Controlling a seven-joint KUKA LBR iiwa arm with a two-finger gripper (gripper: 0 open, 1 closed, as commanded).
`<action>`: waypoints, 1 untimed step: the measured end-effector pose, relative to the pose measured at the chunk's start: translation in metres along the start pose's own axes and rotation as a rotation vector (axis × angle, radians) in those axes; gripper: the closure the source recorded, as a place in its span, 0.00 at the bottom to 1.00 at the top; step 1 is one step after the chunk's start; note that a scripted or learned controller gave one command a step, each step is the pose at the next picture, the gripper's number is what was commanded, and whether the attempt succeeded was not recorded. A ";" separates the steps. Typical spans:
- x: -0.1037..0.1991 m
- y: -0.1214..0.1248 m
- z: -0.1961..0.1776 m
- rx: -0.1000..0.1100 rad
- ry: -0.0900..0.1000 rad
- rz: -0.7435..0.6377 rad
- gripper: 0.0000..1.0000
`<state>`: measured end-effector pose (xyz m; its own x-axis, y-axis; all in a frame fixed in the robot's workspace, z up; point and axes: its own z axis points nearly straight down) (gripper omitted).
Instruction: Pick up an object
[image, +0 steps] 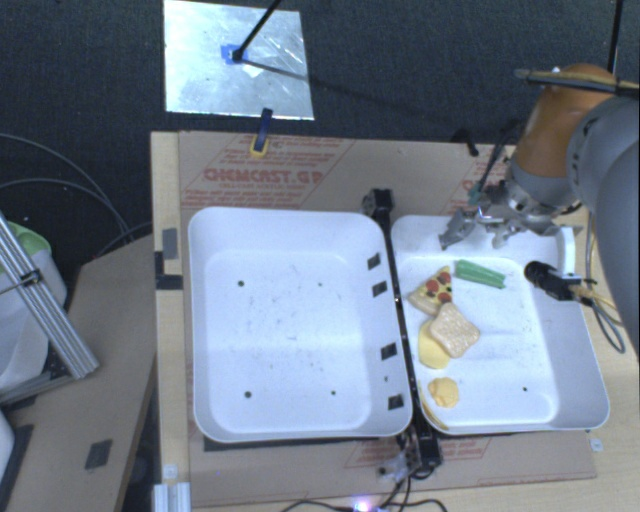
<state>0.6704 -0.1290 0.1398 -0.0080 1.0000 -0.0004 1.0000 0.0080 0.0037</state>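
The gripper (478, 226) hangs over the far edge of the right bin (575, 395), its two fingers spread apart with nothing between them. Just below it and slightly to its right, a green block (480, 273) lies flat on the bin floor. Farther below the fingers sit a pizza slice (435, 290), a piece of toast (455, 329) and a small yellow round piece (443, 392). The left bin (215, 300) lies well away to the gripper's left.
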 end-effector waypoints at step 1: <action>0.015 -0.056 0.054 -0.004 0.001 0.010 0.00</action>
<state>0.6143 -0.1142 0.0854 0.0017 1.0000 0.0004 1.0000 -0.0017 0.0073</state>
